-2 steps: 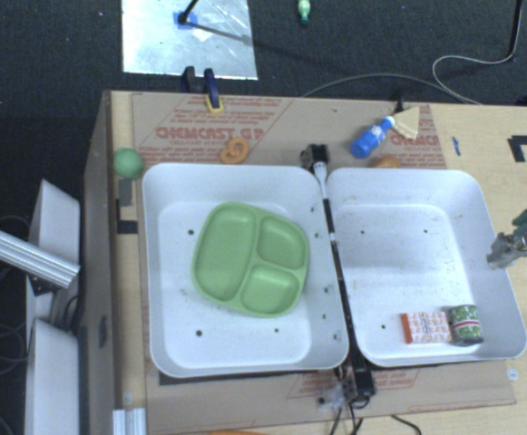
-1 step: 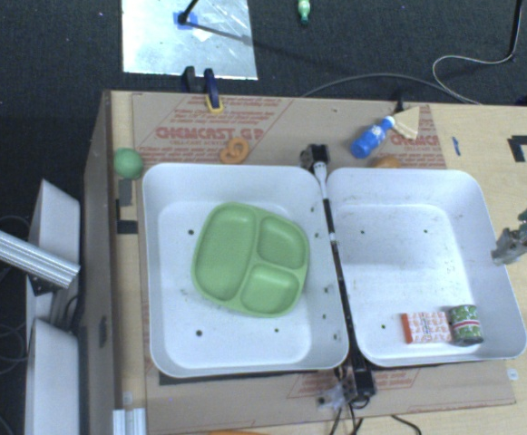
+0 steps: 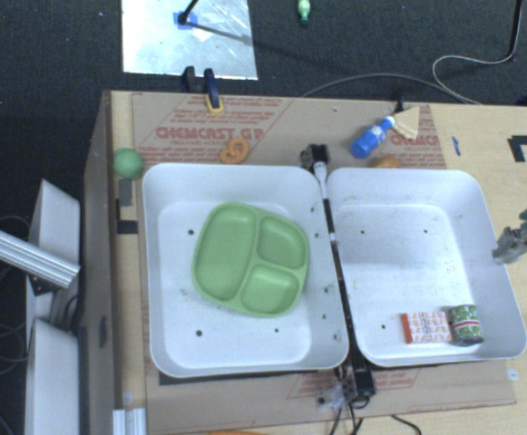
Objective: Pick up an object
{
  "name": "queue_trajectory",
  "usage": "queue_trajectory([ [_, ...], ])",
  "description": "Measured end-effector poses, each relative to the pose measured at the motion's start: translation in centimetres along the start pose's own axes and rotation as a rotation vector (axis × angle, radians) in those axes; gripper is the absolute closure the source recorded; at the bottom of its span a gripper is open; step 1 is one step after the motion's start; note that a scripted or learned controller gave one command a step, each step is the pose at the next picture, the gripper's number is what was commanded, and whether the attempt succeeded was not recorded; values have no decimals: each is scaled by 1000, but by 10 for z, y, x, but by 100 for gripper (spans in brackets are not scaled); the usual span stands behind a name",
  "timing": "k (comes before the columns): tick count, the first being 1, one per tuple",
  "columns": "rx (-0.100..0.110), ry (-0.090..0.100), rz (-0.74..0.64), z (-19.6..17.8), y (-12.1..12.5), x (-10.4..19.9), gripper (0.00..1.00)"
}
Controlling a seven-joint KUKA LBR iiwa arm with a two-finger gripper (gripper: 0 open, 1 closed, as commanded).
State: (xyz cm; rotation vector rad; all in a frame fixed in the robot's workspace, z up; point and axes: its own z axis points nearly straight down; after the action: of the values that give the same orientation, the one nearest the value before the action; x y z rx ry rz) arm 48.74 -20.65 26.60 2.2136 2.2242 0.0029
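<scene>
Carton point(image 3: 425, 327) lies lengthwise left-right beside can point(image 3: 465, 324); jaws point(image 3: 514, 244) state unclear.

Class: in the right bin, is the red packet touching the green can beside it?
Touching. The camera view shows the packet lying directly against the can, with no white bin floor visible between them.

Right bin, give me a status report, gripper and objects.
Gripper at right bin's right rim, holding nothing seen. Red-and-white packet and green can lie near front right corner, untouched. Nothing blocking them.
</scene>
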Motion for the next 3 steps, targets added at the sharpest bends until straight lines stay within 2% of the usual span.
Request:
queue_trajectory([
  [3,1,0,1,8,0,0,100],
])
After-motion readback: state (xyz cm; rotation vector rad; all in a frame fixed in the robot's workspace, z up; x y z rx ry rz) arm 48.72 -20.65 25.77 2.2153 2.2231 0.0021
